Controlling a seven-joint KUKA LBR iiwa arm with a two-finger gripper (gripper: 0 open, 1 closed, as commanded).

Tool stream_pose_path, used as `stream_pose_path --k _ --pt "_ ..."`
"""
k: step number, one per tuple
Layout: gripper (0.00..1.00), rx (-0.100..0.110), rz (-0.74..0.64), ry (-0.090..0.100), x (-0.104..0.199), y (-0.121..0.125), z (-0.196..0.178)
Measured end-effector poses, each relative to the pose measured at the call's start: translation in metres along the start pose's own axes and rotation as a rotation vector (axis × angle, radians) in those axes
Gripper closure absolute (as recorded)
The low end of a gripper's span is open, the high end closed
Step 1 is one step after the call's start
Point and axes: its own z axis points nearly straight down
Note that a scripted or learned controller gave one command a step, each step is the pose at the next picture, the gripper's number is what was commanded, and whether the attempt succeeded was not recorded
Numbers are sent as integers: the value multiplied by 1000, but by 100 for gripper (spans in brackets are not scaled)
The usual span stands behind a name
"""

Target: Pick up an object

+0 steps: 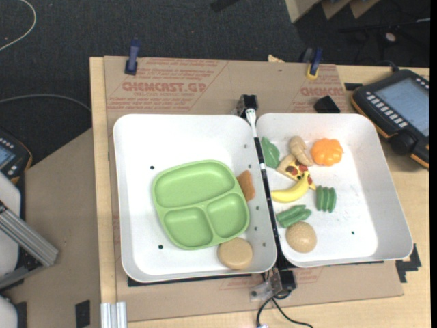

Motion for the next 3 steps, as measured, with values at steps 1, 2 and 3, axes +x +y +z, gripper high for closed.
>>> stream_pose_path --k 1,2,3 --pt "100 30 -1 14 16 19 288" --pt "100 2 -3 2 25 -1 158" --pt "100 1 -4 2 37 1 54"
